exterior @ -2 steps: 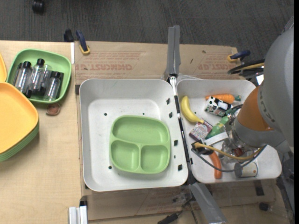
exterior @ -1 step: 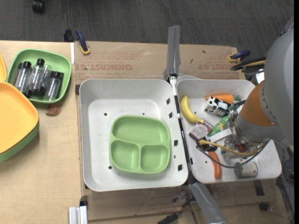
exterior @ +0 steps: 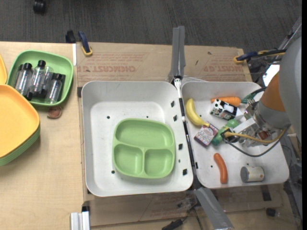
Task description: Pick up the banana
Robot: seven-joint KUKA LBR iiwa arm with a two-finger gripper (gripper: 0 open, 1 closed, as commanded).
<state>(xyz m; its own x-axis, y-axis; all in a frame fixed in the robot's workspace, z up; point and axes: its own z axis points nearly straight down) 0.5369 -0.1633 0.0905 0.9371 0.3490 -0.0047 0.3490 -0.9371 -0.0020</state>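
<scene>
Curved yellow banana [exterior: 193, 113]: lying at right white bin's [exterior: 268, 175] left wall.
Hand [exterior: 240, 127]: low over bin's middle; spread or pressed, cannot tell.

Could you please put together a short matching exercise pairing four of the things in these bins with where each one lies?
Things:
1. banana
2. green divided tray
3. hot dog
4. grey cylinder

Places:
A. near right corner of the right bin
B. middle of the left bin
C. far left of the right bin, beside the divider
D. near part of the right bin, left of the cylinder

Pairs: 1-C, 2-B, 3-D, 4-A
</scene>
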